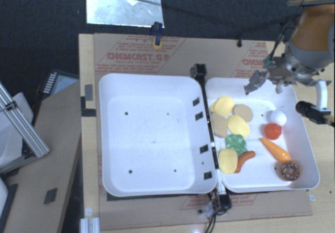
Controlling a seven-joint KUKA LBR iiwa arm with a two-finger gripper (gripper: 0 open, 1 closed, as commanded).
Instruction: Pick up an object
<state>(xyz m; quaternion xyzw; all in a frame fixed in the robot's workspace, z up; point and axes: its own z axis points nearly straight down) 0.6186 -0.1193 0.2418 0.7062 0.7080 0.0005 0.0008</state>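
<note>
Above the right bin's [309,166] far edge, your gripper [267,81] hovers, holding nothing; its opening you cannot tell. Approach stage: descend onto the white egg [277,118].

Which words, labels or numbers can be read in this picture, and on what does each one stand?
"CHEMCAST GP", as far as it can be made out: red print, upside down, on the brown board behind the left bin.
The same red print on the board behind the right bin: partly hidden, too blurred to read.
Red print on the board's front edge: too small to read.
The toy food bears no text.
</note>
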